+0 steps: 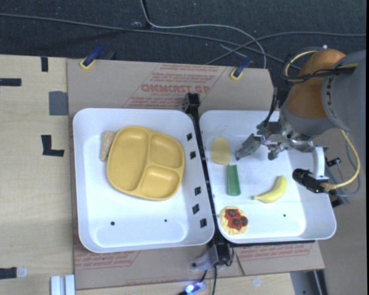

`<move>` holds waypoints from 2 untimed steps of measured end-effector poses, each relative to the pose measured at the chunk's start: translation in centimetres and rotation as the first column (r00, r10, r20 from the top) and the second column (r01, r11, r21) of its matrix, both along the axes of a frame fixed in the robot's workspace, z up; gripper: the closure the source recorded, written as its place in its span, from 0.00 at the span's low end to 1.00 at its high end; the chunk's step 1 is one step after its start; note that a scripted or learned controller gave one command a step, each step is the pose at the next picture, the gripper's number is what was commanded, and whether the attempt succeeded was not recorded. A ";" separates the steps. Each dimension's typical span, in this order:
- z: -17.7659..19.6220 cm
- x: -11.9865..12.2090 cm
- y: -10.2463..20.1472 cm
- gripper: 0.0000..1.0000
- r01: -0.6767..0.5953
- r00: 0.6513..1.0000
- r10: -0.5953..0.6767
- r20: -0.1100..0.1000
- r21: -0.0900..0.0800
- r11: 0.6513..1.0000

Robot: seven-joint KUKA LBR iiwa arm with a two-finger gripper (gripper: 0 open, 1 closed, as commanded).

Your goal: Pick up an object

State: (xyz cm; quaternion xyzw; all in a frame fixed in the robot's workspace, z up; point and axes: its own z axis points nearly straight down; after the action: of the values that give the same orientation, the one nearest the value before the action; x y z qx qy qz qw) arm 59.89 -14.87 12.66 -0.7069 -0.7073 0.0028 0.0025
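The right bin [307, 226] holds a pale yellow rounded piece [220, 150], a green stick-shaped piece [233, 180], a small banana [272, 190] and a round red-and-yellow toy food [234, 220]. My gripper [262, 149] hangs over the upper middle of this bin, just right of the pale yellow piece and above the banana. Its fingers are spread open with nothing between them. The grey arm with its orange band [313, 91] reaches in from the right.
The left bin [92, 226] holds a yellow compartment plate [144, 163] with a tan piece [106, 145] tucked at its left edge. A black divider [200, 165] runs between the bins. Cables [341, 183] loop by the right bin's edge.
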 end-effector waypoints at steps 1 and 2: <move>-4.2 0.1 0.0 0.00 -0.001 1.000 0.001 0.009 -0.001 1.000; -3.0 0.1 0.0 1.00 -0.002 1.000 0.002 0.011 -0.003 1.000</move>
State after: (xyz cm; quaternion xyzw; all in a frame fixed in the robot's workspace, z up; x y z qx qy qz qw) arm 60.02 -14.83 9.63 -0.7062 -0.7080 0.0000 -0.0022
